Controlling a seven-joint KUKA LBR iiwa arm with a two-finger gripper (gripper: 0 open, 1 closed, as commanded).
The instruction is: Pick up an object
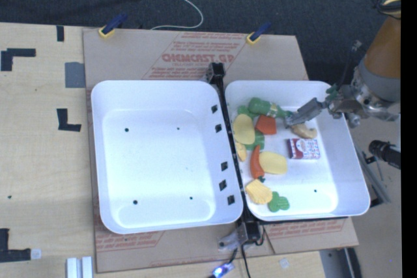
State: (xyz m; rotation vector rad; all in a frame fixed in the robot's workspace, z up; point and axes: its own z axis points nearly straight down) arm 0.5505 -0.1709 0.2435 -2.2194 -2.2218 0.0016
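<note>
Camera view: I see the gripper (294, 118) low in the right bin (348, 195), above a tan piece (305, 131); jaws' state I cannot tell.

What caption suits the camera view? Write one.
Gripper hovers over toy food in the right bin, beside the left bin.
</note>
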